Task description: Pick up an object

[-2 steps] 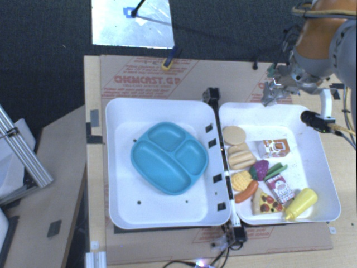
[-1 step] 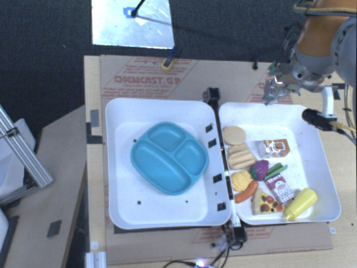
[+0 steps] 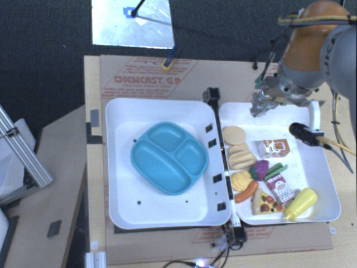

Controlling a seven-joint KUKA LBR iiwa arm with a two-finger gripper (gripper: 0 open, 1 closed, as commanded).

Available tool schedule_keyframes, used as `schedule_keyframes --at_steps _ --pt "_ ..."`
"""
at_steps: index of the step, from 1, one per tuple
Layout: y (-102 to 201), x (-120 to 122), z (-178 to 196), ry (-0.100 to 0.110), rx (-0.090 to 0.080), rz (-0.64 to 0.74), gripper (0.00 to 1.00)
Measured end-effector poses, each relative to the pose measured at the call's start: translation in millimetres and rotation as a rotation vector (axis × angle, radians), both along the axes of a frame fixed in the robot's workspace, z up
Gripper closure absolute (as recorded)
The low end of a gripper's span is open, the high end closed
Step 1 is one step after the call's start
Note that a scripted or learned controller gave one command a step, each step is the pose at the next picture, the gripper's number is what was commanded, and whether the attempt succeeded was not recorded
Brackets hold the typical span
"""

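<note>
Hovering over the right bin's [image 3: 326,166] bare far edge, the tool [image 3: 261,106], its opening impossible to tell, risks closing on nothing, with the crowded toy food [image 3: 254,180] lying nearer the front.

What can't be made out

The arm [image 3: 323,43] runs off the right edge. The fingers on its gripper [image 3: 260,109] are too small and blurred to read. The carton [image 3: 281,190] lies partly under the yellow bottle [image 3: 301,203]; its print is illegible.
</note>
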State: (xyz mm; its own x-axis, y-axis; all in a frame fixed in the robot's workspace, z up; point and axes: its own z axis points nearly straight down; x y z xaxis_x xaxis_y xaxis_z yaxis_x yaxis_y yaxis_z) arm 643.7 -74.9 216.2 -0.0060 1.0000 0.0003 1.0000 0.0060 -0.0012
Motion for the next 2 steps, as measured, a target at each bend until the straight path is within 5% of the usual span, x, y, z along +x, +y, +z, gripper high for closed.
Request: schedule_keyframes --at_steps 2 --pt "66 -54 -2 0.000 0.000 0.000 1.00"
